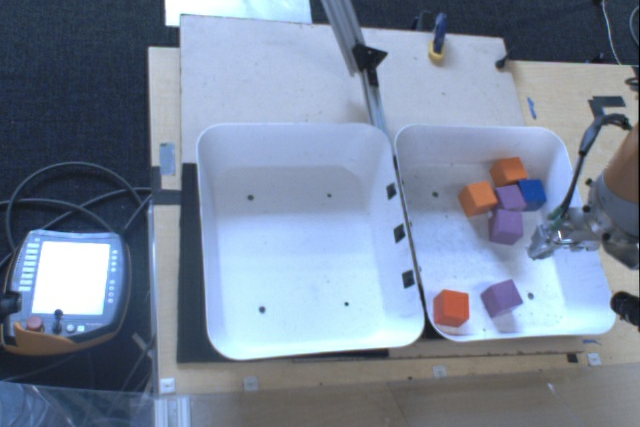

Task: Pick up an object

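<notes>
Claw (545, 245) hovers near right bin's (590, 310) right wall, beside purple cube (505, 226).

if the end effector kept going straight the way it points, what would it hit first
Likely the purple cube, just left of the end effector, which points left across the right bin; its height is unclear, so it might pass over.

You see two white bins: the left bin (300, 245) shows only a few small dark dots on its floor, and the right bin (470, 165) carries the coloured blocks. In it you have two orange cubes (479, 198) up top, a third orange cube (452, 307) low down, a blue cube (532, 193), and three purple cubes (506, 226). The table (300, 65) is pale beige, speckled. The hand (548, 243) looks metallic grey, though it's blurred. The pendant (65, 290) has a white screen and an orange base.
</notes>
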You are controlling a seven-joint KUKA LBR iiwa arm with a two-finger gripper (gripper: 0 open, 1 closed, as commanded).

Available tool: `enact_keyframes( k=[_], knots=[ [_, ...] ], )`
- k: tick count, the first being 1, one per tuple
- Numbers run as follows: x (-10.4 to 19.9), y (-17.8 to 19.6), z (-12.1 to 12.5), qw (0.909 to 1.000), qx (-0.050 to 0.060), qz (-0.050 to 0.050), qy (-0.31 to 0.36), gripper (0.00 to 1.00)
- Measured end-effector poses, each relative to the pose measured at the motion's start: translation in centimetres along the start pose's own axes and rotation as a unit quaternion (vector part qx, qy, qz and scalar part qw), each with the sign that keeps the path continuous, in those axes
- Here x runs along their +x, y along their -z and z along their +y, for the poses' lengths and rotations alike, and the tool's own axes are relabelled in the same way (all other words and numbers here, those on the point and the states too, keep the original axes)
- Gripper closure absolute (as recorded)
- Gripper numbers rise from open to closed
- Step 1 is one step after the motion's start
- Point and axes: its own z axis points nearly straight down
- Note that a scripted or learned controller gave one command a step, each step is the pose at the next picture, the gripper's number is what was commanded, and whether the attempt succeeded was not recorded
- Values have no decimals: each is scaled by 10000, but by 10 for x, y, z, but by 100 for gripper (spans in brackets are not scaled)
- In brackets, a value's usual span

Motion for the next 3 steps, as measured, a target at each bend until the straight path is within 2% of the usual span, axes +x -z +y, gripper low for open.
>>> enact_keyframes(
  k=[1, 3],
  knots=[
    [-1, 54, 3, 10000, -10, -5, 5, 100],
    [105, 74, 48, 10000, 17, 24, 41, 100]
  ],
)
